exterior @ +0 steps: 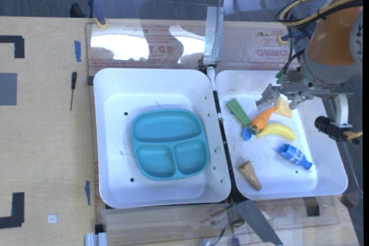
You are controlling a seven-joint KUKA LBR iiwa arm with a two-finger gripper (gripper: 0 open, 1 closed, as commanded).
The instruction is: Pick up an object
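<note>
White right bin (331,181): arm poised to pick.
Gripper (281,98), spread and grasping nothing, hovers at carrot's (263,117) one o'clock (likely target); banana (278,132) adjacent.

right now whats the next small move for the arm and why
Probably lower the tool straight down. It hangs over the right bin, just above a pale yellow wedge beside the carrot and banana, with nothing visibly between its fingers.

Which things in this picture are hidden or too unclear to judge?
- Gripper: too small and blurred to tell whether it grips anything.
- Yellow piece: partly covered by the gripper in the camera view; its kind is unclear.
- Small blue thing by the carrot: too small to identify.
</note>
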